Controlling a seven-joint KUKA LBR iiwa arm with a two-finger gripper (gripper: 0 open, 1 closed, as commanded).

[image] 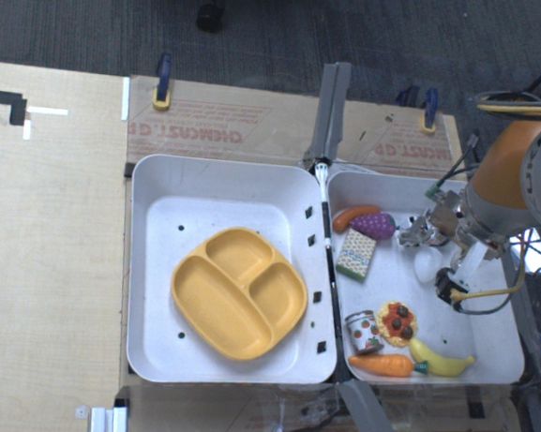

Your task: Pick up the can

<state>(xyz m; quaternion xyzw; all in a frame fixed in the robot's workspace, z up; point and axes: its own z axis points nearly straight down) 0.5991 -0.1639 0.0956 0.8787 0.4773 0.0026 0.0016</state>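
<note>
Dark carpet lies behind a pale wooden bench (43, 237) that carries two shallow white bins side by side. At the right edge of the view the arm (515, 166), grey with an orange band, is cut off by the frame, and its gripper (418, 235) sits low over the upper middle of the right bin (503, 358); the fingers are a small metallic blur, so whether they are apart or together cannot be told, and nothing is visibly held. The can (363, 330) lies well apart from it, on its side at the bin's lower left, against the wall, its long axis slanting from upper left to lower right, label too small to read. A carrot (382, 364) touches it below, a pizza slice (398, 322) just beside it. The left bin (145, 246) holds a yellow divided plate (237, 293).
</note>
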